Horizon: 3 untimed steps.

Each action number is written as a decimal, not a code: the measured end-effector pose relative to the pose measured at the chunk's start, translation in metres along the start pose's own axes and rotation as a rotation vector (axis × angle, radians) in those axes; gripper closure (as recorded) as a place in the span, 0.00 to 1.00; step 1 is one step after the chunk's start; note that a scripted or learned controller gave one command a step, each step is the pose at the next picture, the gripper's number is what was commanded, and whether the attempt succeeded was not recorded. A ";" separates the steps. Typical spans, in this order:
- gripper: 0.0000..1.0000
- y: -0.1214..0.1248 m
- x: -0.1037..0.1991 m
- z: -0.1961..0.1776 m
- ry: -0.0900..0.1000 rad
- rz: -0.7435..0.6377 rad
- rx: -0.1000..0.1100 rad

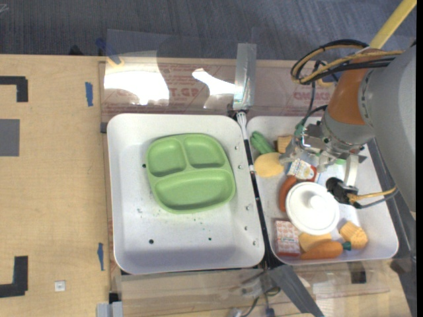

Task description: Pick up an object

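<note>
— Several small things crowd the right bin [385, 233], so which one would you go for?

— The one nearest the gripper [305, 166]: a small red-and-white packet [301, 170] lying in the upper middle of that bin, just beside the yellow round piece [268, 166] and touching the top edge of the white cup [313, 208]. The tool hangs right over it.

— How would it handle?

— My guess is light and a bit crinkly, probably slick on its printed face. It lies flat, so a pinch across its short sides looks best; coming straight down on the face would likely just slide off.

— Is the gripper on it yet?

— I cannot tell. The wrist hardware hides the tips, so whether they stand wide, narrow or closed around anything is not readable from above.

— What surrounds it?

— Lower down sit an orange carrot-shaped piece [322, 249], a corn-like yellow piece [352, 233] and a flat red-patterned card [286, 236]. A green stick-shaped item [260, 141] lies at the bin's top left corner. The cup is stiff and smooth with a rim to grab, though bulkier; it also leans on a red-orange object [287, 191] beneath.

— And the other side?

— The left bin [129, 230] carries a green divided plate [190, 172], well apart from the arm [350, 98].
</note>
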State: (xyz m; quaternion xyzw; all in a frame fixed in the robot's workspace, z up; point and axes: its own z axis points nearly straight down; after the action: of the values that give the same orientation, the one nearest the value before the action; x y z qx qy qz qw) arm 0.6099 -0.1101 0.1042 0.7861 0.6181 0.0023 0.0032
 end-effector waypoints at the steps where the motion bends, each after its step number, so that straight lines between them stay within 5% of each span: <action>1: 0.00 0.031 0.045 -0.083 0.000 0.229 0.004; 2: 0.00 -0.021 0.012 -0.207 0.002 0.235 -0.005; 3: 0.00 -0.048 -0.024 -0.080 -0.004 0.073 0.019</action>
State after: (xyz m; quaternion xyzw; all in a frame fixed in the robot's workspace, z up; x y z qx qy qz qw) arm 0.5571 -0.1225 0.1839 0.8082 0.5888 -0.0049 -0.0032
